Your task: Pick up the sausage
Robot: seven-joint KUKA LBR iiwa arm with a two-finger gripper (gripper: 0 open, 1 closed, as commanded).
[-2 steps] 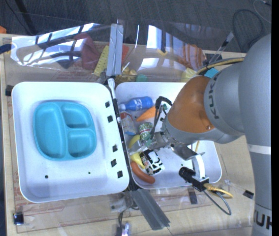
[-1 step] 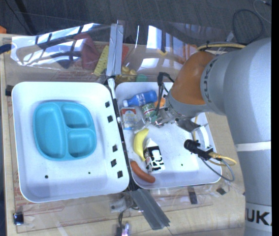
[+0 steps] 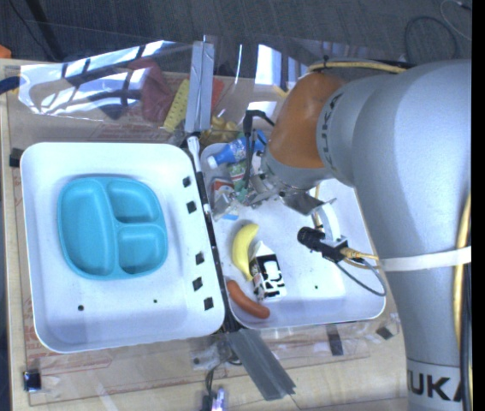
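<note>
You've yet to lift the sausage (image 3: 248, 300), which lies at the right bin's (image 3: 357, 311) near edge just beside the banana (image 3: 242, 247), well apart from the gripper (image 3: 242, 187) among the clutter.

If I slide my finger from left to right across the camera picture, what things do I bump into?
Blue tray in the left bin → sausage at the right bin's near edge → the robot's grey arm.
</note>
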